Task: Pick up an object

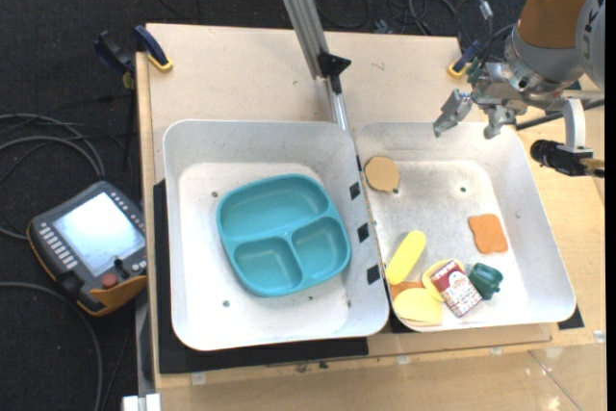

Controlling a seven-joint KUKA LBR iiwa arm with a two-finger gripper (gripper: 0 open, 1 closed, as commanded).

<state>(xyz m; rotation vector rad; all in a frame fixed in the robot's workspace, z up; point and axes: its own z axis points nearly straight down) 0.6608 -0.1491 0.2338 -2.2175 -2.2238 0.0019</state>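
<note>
Loose objects all in right shallow white bin (539,236): round tan cookie-like disc (382,174) near its far left corner, orange toast-shaped piece (488,232) toward right side, yellow banana-shaped piece (405,255) at left-centre. Clustered at near edge: flat yellow wedge (418,306), small red-and-white carton (454,288), dark green pepper-like item (485,279), touching or nearly so. Teal three-compartment plastic tray (282,233) alone in left shallow white bin (192,207). Two-finger tool (474,117) over far rim of right bin, above tabletop (241,72), fingers spread apart, nothing between them. Well apart from every object; nearest is tan disc. Grey arm with orange band (563,5) entering from upper right. Teach pendant (89,245) on floor at left.
</note>
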